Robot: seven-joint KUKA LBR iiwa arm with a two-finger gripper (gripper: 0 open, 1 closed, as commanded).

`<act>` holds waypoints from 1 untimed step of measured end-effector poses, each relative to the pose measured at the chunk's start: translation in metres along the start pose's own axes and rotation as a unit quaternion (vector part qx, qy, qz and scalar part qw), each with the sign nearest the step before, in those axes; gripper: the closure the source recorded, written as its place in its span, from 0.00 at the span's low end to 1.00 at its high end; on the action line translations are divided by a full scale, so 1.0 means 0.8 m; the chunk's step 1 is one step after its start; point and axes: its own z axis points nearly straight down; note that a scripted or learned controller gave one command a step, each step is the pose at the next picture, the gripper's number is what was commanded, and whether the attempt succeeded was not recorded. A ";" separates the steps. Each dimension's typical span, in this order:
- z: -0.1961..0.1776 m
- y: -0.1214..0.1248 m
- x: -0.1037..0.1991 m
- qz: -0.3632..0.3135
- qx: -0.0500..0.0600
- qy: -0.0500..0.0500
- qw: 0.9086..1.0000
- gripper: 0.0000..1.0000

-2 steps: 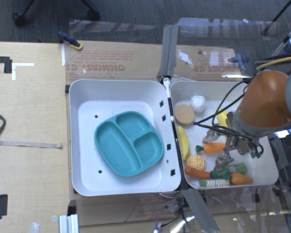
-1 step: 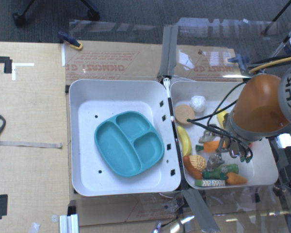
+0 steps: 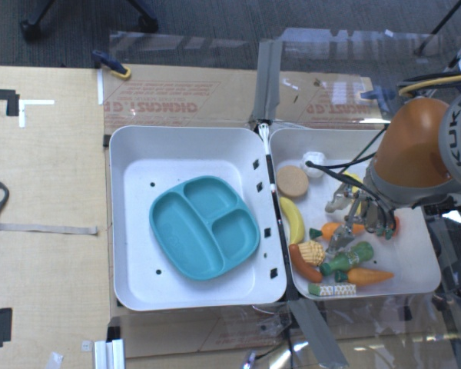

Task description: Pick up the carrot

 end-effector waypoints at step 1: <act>0.000 0.024 0.022 0.096 0.000 0.001 0.995 0.00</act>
